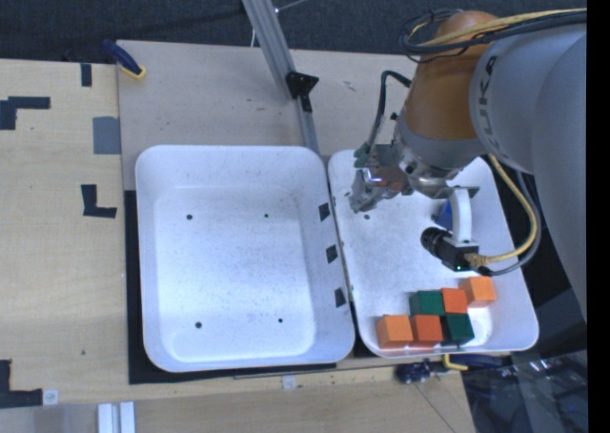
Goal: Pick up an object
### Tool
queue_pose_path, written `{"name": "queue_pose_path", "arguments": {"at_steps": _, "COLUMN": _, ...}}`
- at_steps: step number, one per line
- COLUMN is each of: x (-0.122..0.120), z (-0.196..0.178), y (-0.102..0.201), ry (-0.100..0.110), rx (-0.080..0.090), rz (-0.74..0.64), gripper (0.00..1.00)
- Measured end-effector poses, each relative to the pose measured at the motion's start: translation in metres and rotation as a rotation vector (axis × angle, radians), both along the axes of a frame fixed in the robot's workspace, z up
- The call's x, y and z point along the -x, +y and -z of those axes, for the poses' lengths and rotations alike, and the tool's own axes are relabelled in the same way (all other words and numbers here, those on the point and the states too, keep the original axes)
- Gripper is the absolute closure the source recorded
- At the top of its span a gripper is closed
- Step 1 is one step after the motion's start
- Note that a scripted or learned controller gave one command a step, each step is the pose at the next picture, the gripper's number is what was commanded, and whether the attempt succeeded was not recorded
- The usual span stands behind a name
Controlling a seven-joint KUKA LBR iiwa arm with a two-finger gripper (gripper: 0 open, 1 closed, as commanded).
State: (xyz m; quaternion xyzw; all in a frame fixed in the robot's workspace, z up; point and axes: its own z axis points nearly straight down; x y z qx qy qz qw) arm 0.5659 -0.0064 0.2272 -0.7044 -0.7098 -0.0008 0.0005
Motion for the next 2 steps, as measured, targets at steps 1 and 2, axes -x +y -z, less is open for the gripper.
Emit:
{"name": "queue_pose_path", "arguments": {"at_steps": 1, "x": -0.016, "z": 0.009, "y": 0.054, "ry": 0.002, "rx": 0.001, "rz": 0.0, "gripper": 1.0}}
{"name": "queue_pose_path", "arguments": {"at_steps": 2, "x": -0.022, "z": 0.011, "y": 0.106, "ry": 0.002, "rx": 0.001, "rz": 0.001, "gripper": 1.0}}
